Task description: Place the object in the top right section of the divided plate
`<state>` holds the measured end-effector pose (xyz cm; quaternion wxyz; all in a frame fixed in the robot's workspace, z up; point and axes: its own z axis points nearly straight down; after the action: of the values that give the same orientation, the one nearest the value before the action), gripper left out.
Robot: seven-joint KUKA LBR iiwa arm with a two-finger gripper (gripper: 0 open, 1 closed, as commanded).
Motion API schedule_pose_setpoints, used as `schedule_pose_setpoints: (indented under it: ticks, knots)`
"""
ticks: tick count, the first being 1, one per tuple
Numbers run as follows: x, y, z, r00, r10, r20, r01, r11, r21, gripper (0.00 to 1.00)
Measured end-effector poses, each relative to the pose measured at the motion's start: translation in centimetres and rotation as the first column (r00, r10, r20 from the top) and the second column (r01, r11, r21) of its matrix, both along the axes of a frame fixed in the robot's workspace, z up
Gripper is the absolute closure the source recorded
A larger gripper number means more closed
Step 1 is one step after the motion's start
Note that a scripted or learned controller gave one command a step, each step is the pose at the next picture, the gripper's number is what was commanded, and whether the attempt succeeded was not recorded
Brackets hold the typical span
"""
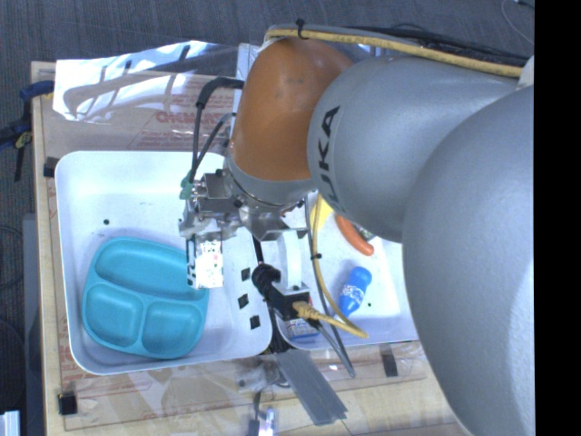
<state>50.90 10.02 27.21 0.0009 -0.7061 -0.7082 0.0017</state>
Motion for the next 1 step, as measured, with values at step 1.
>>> schedule_pose_setpoints:
  ticks: [1]
  knots:
    - [-3.28,4.71,-3.81,0.986,-0.164,-0.003,0.164,0.986,-0.002,1.0]
